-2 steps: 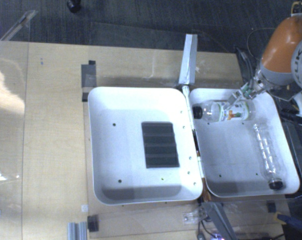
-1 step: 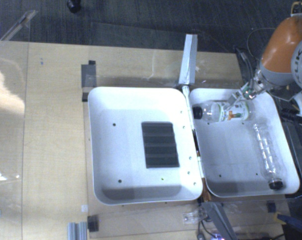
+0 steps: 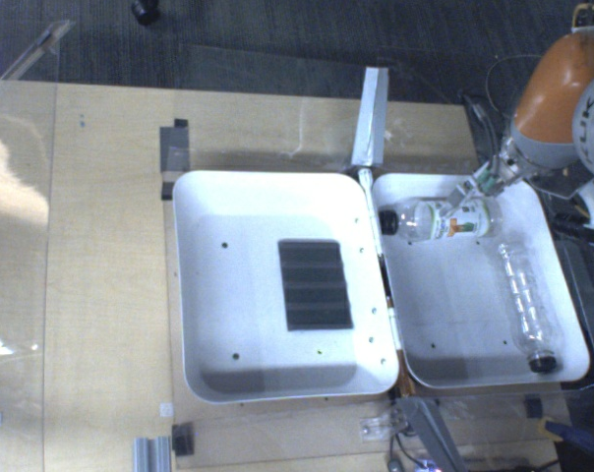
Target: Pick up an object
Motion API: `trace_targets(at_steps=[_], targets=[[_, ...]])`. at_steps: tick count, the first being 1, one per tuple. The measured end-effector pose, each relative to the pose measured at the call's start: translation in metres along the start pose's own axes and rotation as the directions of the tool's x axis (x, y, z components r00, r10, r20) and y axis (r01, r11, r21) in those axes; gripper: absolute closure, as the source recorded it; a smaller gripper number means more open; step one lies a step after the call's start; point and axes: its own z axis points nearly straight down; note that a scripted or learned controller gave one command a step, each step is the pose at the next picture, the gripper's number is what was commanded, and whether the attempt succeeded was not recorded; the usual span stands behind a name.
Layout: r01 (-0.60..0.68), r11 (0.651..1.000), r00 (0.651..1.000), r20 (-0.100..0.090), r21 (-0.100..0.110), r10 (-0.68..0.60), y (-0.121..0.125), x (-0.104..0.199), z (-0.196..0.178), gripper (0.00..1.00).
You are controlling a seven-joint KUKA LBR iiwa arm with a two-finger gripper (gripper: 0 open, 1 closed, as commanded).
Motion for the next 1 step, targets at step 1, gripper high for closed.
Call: trace_targets(at_steps=[1], targets=[[0.016,1.0,1.0,-0.001,0.001,-0.016,-0.0001,0.0,0.0002,0.0]])
